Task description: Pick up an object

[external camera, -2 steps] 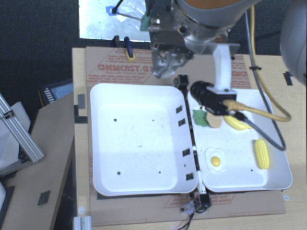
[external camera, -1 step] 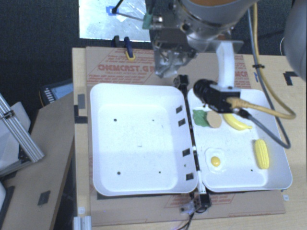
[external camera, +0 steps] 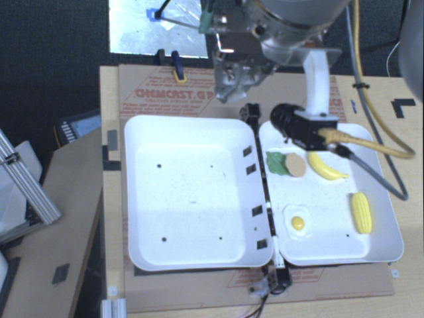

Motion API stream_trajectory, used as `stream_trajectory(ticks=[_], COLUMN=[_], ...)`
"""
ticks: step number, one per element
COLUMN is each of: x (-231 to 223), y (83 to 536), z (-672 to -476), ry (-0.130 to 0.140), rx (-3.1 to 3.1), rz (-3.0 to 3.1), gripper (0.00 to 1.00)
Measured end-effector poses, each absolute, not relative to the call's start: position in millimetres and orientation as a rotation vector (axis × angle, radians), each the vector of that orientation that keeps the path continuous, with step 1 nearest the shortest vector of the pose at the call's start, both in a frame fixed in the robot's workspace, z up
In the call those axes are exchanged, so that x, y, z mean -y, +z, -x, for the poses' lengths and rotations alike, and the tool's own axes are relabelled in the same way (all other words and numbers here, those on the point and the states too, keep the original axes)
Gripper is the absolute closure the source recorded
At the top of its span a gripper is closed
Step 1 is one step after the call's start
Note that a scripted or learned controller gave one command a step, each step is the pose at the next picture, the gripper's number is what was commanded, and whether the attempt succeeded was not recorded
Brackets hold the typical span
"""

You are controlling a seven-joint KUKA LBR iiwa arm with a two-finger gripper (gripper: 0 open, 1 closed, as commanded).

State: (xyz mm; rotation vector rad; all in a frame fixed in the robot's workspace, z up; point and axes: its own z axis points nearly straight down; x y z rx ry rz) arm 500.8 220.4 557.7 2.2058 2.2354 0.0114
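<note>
Camera view: curved yellow banana (external camera: 326,167) lies in the right bin (external camera: 381,244); end effector (external camera: 232,88) state unclear.

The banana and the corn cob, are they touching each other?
Apart. The camera view shows bare white bin floor between the banana and the corn cob.

Banana (external camera: 326,167), corn (external camera: 361,212) in right bin (external camera: 387,244)
</note>
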Motion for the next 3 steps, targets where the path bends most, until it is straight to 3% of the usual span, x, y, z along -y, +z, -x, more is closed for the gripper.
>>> stream_trajectory(ticks=[3], x=[-220.5], y=[590.7], z=[-501.6], ry=[0.021], rx=[-2.248], rz=[-2.192], gripper=[1.00])
